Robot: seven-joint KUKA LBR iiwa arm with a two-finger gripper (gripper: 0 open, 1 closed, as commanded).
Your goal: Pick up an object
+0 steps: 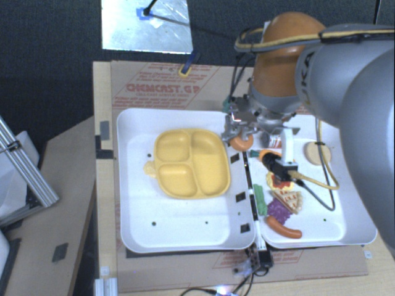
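Orange ring toy [241,142] sits right at the gripper [242,131]; you cannot tell how the gripper is set. It lies on the bins' divide, at three o'clock of the yellow tray [188,164]. Probably light, stiff, slick; pinch across its rim.

The two bins [133,184] are white. In the left one lies a pale yellow divided plate [188,163]. The arm [345,73] is grey, with an orange band [281,54] above the wrist. Under the gripper [242,134] there is an orange toy ring [241,142]. The right bin holds a purple toy piece [279,211], a red-orange toy sausage [285,229], a green toy piece [260,198], a beige round piece [315,153] and a wedge with yellow and red [287,197]. The cardboard [160,85] under the bins is light brown with red printed letters. The square sheet [146,17] behind is shiny silver with a small blue mark [142,14].
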